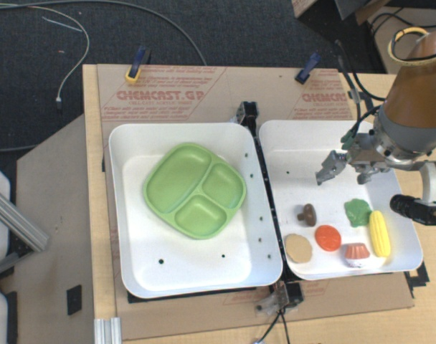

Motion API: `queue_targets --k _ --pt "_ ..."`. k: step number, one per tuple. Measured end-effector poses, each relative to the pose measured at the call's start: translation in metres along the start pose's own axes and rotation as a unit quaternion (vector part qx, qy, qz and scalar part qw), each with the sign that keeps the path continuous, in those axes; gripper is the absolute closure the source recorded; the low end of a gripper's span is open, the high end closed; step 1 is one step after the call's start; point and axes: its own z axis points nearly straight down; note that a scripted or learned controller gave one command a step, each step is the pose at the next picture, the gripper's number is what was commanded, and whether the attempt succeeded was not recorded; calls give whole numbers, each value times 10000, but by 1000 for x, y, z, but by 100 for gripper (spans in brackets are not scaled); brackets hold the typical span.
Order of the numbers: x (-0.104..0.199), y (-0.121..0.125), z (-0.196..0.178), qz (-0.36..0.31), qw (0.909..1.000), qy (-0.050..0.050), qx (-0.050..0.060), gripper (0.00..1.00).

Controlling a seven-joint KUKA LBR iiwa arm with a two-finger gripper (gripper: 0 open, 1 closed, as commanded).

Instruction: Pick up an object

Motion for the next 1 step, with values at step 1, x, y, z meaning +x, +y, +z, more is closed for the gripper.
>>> queue_targets --k 1 --pt "0 3 -7 -15 10000 -9 -70 0"
